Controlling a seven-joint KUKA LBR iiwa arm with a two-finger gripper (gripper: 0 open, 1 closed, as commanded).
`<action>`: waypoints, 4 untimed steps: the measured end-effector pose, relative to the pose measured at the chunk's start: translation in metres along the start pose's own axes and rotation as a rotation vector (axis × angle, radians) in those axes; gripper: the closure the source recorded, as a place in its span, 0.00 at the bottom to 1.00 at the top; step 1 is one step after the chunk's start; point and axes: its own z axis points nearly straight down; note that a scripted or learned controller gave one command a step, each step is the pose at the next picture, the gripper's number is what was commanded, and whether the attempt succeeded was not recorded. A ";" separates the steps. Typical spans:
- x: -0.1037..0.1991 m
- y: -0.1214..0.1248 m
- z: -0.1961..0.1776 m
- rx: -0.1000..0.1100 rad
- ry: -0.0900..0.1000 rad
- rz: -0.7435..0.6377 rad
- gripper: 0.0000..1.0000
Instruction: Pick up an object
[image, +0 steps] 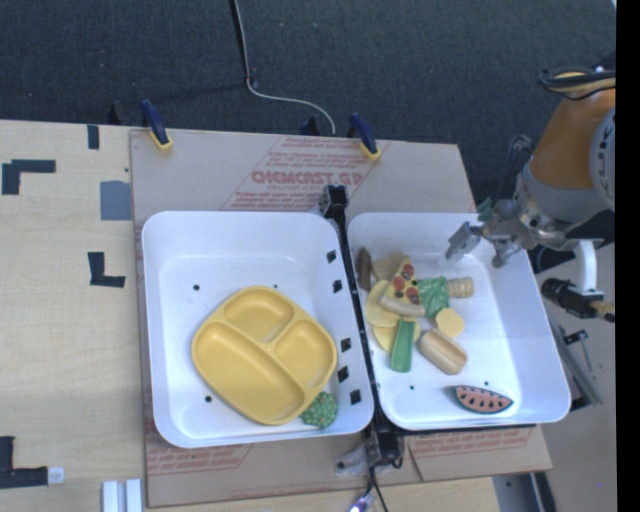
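Over the right bin, the gripper hangs with fingers apart

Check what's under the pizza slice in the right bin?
The pizza slice lies atop pale yellow pieces, with a green piece just below. Whatever sits directly beneath the slice is covered.

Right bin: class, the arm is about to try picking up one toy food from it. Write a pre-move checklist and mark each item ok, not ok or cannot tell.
1. Claw above the right bin, near its far edge: ok.
2. Claw holds nothing already: ok, it hangs apart from the toys.
3. Claw fingers spread wide enough: cannot tell.
4. An isolated target exists: ok, the watermelon slice lies alone near the front.
5. Central pile easy to grasp: not ok, the pizza slice, green piece and others overlap.
6. Claw lined up over a toy: not ok, it sits beyond the pile.
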 end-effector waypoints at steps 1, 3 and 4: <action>0.051 0.035 0.073 0.004 0.002 -0.005 0.00; 0.078 0.067 0.104 -0.010 -0.003 -0.005 0.00; 0.059 -0.009 0.108 0.000 0.000 0.003 0.00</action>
